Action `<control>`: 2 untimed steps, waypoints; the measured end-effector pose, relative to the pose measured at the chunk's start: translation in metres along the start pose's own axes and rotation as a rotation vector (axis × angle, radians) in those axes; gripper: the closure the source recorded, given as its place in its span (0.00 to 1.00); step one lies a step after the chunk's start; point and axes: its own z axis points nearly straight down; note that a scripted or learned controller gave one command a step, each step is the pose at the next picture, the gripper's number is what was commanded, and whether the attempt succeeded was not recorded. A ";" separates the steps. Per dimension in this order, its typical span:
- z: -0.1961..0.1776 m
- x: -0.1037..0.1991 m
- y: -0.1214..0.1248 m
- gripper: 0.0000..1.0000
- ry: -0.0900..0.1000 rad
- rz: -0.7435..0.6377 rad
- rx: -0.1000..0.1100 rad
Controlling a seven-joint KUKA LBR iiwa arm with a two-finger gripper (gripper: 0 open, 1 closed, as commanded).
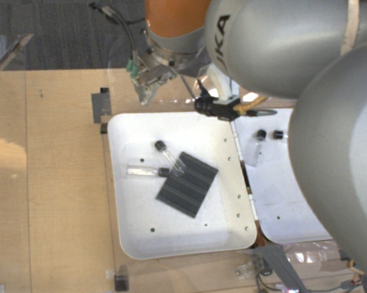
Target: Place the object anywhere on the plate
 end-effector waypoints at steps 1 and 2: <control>0.000 0.000 0.000 0.00 0.000 0.000 0.001; 0.156 0.004 -0.033 0.00 0.004 0.243 0.019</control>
